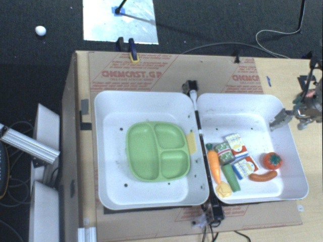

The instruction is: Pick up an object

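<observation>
Tomato [271, 160], sausage [263, 176] and carrot [214, 166] crowded in right bin [237, 105]; risk of grazing neighbours. Gripper [298, 116] beside bin rim, apparently open, carrying nothing.

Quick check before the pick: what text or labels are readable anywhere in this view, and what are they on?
"CHEMCAST" with a partly legible "GP" after it: red print on the brown sheet under the bins, left side.
Same red print on the sheet's right side: angled, too blurred to read.
Small food cartons in the right bin: print too small to read.
</observation>
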You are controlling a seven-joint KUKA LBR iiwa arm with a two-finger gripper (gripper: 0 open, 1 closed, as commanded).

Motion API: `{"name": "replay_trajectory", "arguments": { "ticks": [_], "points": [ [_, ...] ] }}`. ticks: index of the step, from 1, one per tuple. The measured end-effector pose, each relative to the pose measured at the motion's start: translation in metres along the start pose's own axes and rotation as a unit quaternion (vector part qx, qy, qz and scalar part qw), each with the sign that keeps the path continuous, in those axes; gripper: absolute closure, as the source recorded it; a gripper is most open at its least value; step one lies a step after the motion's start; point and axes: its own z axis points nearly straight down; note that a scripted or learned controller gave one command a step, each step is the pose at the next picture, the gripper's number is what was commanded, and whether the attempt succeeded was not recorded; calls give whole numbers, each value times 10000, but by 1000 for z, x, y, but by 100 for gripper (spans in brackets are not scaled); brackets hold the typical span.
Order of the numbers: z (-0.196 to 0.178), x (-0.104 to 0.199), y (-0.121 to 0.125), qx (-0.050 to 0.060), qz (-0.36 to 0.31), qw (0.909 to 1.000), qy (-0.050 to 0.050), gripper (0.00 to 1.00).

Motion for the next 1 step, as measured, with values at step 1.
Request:
{"name": "replay_trajectory", "arguments": {
  "ticks": [1],
  "points": [
    [168, -5, 15, -4, 12, 10000, -2, 0]
  ]
}}
